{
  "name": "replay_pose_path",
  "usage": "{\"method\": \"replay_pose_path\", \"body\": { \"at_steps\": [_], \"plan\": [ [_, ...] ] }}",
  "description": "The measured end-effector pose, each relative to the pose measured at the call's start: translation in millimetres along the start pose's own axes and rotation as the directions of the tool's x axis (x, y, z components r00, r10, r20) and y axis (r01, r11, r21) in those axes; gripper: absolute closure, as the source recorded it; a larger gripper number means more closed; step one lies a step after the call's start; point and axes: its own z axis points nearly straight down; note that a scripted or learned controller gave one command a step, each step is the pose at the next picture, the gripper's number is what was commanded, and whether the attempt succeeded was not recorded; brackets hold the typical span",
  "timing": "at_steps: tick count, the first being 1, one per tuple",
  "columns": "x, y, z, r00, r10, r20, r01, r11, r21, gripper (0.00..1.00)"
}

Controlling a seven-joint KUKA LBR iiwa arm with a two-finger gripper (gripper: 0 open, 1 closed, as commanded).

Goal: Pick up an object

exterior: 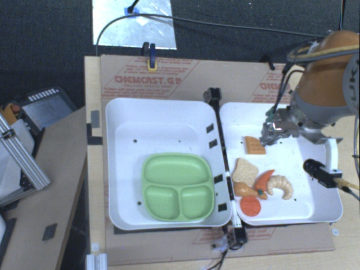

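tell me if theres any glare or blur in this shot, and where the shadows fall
Camera view: strong glare on the silver sheet at top; the bins are evenly lit with soft shadows along their inner walls; the arm looks slightly soft at the right edge, while the green tray and toy food stay sharp.

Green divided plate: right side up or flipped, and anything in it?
Right side up and empty: the green divided plate in the left bin shows three open compartments facing the camera, all bare green.

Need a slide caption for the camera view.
Gripper above a cracker in the right bin; green tray in the left.
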Motion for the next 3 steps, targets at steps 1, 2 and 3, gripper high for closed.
{"method": "replay_pose_path", "body": {
  "at_steps": [1, 2, 3],
  "plan": [
    [60, 3, 11, 1.000, 0.000, -0.001, 0.000, 1.000, 0.003, 1.00],
    [107, 4, 18, 1.000, 0.001, -0.001, -0.001, 1.000, 0.003, 1.00],
    [167, 6, 15, 1.000, -0.001, -0.001, 0.001, 1.000, 0.001, 1.00]
  ]
}}
